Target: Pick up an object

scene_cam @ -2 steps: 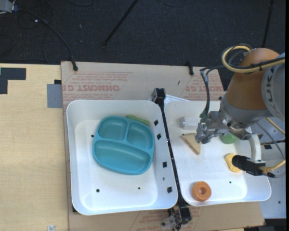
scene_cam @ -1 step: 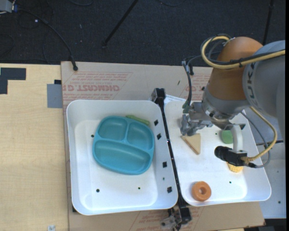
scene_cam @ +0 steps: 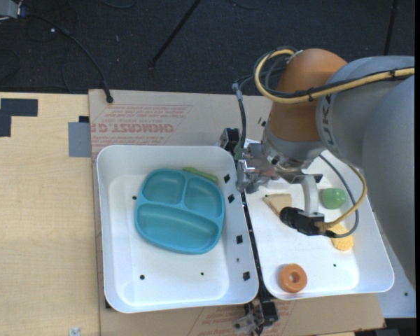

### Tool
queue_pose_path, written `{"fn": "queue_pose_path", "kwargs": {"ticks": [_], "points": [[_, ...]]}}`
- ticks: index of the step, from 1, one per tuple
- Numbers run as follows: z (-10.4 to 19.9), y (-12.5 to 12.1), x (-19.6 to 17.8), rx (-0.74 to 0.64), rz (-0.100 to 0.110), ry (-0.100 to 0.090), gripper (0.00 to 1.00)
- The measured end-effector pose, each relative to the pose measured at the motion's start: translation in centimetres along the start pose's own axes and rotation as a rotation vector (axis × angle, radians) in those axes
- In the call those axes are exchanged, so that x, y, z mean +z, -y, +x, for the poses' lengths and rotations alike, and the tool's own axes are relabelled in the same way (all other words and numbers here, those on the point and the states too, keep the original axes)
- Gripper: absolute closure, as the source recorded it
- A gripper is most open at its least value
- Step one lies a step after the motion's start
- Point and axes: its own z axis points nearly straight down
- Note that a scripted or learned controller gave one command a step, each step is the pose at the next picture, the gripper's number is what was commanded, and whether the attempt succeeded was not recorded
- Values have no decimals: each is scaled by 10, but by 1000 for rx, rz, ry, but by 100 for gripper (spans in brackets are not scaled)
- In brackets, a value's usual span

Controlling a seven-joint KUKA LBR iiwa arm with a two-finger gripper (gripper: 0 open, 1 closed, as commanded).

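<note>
Left bin [scene_cam: 119, 285] holds a teal divided plate [scene_cam: 180, 210], lying flat near the bin's middle, with a sliver of something green [scene_cam: 199, 174] poking out from under its far edge; the plate looks stiff, smooth and probably slippery, and being flat and wide it offers only its rim to pinch (poor candidate, I judge). The claw [scene_cam: 255, 177] sits at the divider between the two bins, over the near-left corner of the right bin [scene_cam: 378, 278]; whether it is open or closed I cannot tell, and nothing is visibly gripped. Right bin contents: a tan wedge [scene_cam: 278, 203] just right of the claw, closest target, likely light and rigid, best taken across its narrow sides; an orange ring [scene_cam: 292, 277] well toward the camera-side edge, small and probably light; a green round piece [scene_cam: 332, 198] and a yellow piece [scene_cam: 342, 242] farther right, partly screened by a black cable [scene_cam: 304, 222].
</note>
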Motion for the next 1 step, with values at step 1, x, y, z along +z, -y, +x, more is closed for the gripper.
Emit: {"fn": "queue_pose_path", "kwargs": {"ticks": [1], "points": [[50,-19,5,0,-1,1,100]]}}
